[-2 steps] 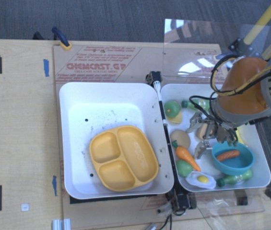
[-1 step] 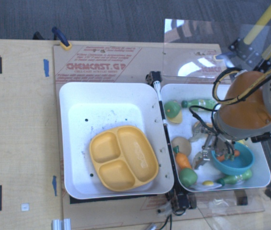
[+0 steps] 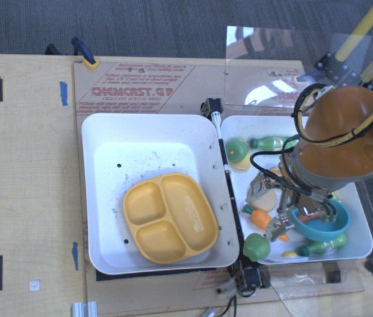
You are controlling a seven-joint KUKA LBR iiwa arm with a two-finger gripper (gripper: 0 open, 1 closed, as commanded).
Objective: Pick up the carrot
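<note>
The right bin [image 3: 364, 233] is the place to look, because the arm is reaching down into it. At the bin's near edge a round green ball [image 3: 256, 246] is sitting, and a blue bowl [image 3: 321, 221] is resting near the front too. A little further in from the ball, the carrot [image 3: 261, 219] is lying on the bin floor, a small orange lump with toys crowding around it. The gripper [image 3: 284, 223] is hanging just beside the carrot, on the side toward the blue bowl, and it looks like it is coming down to grab. It is too dark and tangled to tell if it is wide or narrow, and nothing orange is sitting inside it. At the far end of this bin a green pear [image 3: 237, 150] is lying near the wall. Beside the right bin, the left bin [image 3: 100, 177] is holding a yellow plate [image 3: 169, 216] with three parts.
</note>
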